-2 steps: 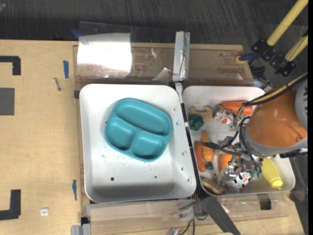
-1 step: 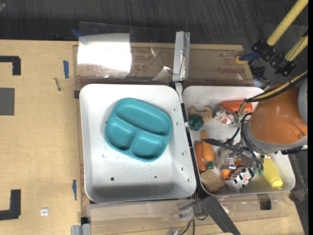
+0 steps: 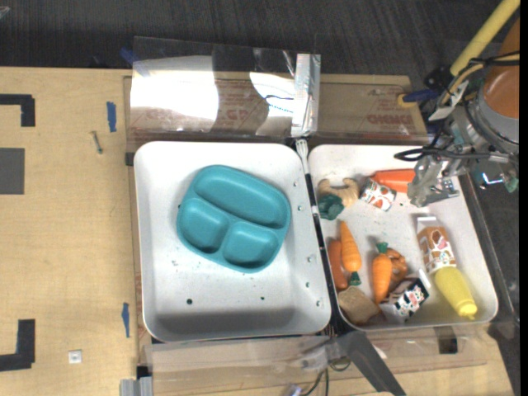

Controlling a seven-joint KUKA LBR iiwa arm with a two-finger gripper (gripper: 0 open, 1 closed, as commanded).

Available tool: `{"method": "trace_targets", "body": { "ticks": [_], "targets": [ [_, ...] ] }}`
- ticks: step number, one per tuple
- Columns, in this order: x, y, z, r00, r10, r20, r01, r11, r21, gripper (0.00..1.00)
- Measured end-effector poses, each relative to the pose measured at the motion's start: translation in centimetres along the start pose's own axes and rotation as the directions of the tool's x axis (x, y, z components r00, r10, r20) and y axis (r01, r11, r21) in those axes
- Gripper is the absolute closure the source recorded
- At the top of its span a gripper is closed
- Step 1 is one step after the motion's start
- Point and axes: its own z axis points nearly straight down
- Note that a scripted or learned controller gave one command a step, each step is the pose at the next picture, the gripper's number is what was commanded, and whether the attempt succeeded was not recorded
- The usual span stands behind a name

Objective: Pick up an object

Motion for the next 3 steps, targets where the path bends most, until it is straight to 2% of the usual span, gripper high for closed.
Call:
{"method": "trace_targets", "body": {
  "ticks": [1,2,3],
  "targets": [
    [0.1,0.1,0.4,1.0,0.0,-0.008,0.0,1.0,-0.003,0.0],
    [3.6,-2.3,12.7,0.999,0.044,-0.018,-0.045,0.999,-0.006,0.0],
    [5.6,-1.8,16.8,1.0,0.029,-0.004,-0.029,1.0,-0.001,0.0]
  ]
}}
